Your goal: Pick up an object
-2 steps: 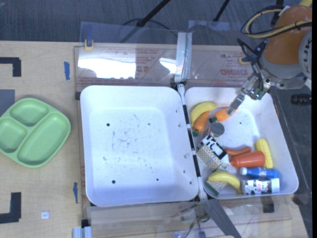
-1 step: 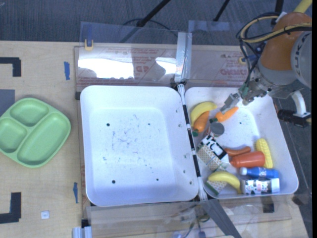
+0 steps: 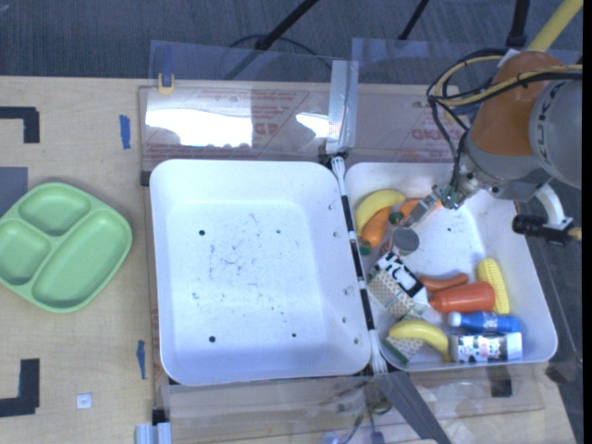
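The right bin (image 3: 532, 276) holds a jumble of toys. A yellow banana (image 3: 377, 205) and an orange carrot (image 3: 376, 228) lie at its far left. A black-and-white box (image 3: 398, 279), an orange bottle (image 3: 462, 297), a corn cob (image 3: 494, 281), a blue bottle (image 3: 485, 322), a patterned white can (image 3: 487, 347) and a second banana (image 3: 418, 333) lie nearer the front. My gripper (image 3: 407, 236) reaches down and left from the grey wrist, low over the bin, right beside the carrot and the first banana. I see nothing clearly held in it.
The left bin (image 3: 250, 266) sits next to the right one, with a raised rim between them. A green divided plate (image 3: 60, 245) rests on the bench at far left. Clear plastic panels stand behind the bins.
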